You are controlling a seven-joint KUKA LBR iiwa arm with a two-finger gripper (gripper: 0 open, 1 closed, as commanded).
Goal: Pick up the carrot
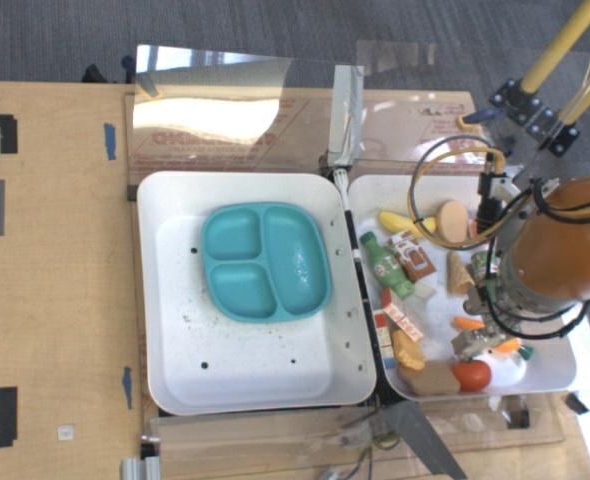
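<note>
Over the right bin (pixel 560 368) the claw (pixel 478 340) hangs low among the toy food, and whether it is wide or narrow cannot be told. Orange bits of carrot (pixel 468 322) show just beside it, one at its upper left and one at its right, lying roughly crosswise. A tomato (pixel 472 374) sits just below.

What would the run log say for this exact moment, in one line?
task: pick up carrot | tool low in right white bin | small orange carrot beside tool | grasp: cannot tell
</note>
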